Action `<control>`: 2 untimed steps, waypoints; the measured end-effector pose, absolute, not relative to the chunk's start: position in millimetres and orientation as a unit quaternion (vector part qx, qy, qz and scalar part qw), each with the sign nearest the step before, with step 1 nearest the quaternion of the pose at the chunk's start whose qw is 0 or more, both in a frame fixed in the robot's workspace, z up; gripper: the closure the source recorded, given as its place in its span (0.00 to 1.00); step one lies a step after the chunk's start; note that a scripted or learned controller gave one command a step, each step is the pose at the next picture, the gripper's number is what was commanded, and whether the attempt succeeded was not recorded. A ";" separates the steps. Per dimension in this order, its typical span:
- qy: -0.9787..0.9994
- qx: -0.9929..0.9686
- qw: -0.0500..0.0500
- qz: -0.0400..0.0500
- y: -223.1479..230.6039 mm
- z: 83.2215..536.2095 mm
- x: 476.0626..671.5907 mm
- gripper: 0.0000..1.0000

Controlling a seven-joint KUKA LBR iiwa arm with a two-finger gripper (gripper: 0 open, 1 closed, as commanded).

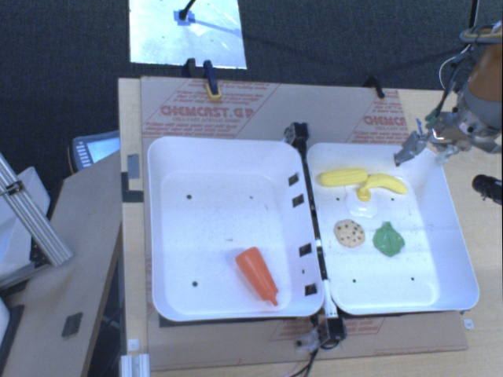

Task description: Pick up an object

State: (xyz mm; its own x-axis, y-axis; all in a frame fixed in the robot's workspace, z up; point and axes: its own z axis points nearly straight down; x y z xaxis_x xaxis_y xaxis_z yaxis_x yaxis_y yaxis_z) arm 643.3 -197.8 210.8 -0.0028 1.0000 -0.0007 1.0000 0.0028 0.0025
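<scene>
In the left bin point(169, 210) lies an orange carrot point(258, 273), near the front right corner. The right bin point(452, 234) holds a yellow corn-like piece point(341, 177), a yellow banana point(385, 184), a small pale object point(361, 207), a speckled cookie point(349, 232) and a green broccoli-like lump point(388, 239). My gripper point(423, 152) hangs over the back right corner of the right bin, up and to the right of the banana. Its fingers are spread open with nothing between them.
The two bins meet at a black hinged divider point(308, 210). They rest on a cardboard sheet point(259, 108) held by clamps at the back. A shiny panel point(185, 22) lies behind, and a metal rail point(31, 210) stands at the left.
</scene>
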 end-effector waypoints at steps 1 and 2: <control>0.709 0.705 0.002 0.002 -167.0 200.4 670.4 0.00; 0.710 0.704 -0.001 0.000 -109.2 204.4 615.0 0.00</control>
State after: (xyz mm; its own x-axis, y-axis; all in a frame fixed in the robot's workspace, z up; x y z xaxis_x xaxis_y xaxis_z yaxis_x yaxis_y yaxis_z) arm 615.0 -109.2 204.4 -0.0079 1.0000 0.0020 1.0000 0.0079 -0.0022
